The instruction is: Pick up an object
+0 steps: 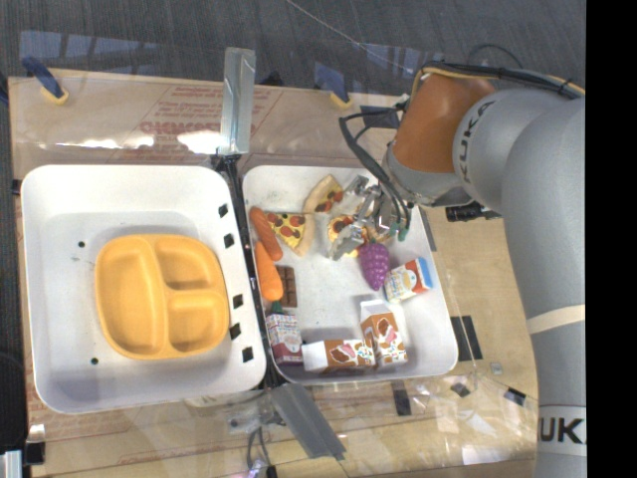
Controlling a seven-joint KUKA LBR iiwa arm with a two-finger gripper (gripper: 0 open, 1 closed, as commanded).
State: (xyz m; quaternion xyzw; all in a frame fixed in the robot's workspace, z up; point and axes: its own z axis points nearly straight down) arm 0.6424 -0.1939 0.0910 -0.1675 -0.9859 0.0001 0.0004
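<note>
My gripper reaches down into the upper middle of the right bin, its metal fingers over a small pale food item. A purple bunch of grapes lies just right and below the fingertips. A pizza slice lies to the left, and another wedge of pizza sits at the bin's top. Nothing visibly sits between the fingers.
Along the right bin's left wall lie a hot dog, a carrot and a chocolate bar. Small cartons and a bottle line the bottom; a white carton sits right. The left bin holds a yellow divided plate.
</note>
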